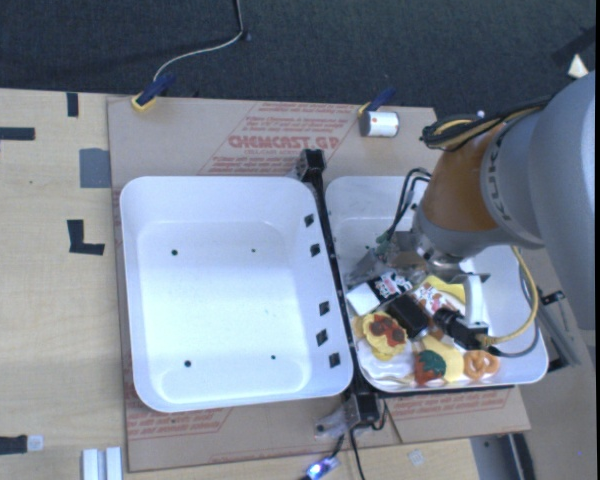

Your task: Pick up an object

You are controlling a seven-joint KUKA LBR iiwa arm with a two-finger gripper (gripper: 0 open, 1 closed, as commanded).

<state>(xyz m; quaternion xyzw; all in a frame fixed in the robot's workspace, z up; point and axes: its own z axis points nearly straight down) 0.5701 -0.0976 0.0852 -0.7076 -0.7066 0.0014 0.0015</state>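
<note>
A: Nearest the lens, the arm (540,178) is reaching in from the right. Left to right, please.

B: The left bin (150,298) is serving as the drop side. The right bin (355,198) is holding the toys (420,353), heaped at its near end. The hand (412,308) is hovering over them; whether it is clenched, I cannot tell.
</note>
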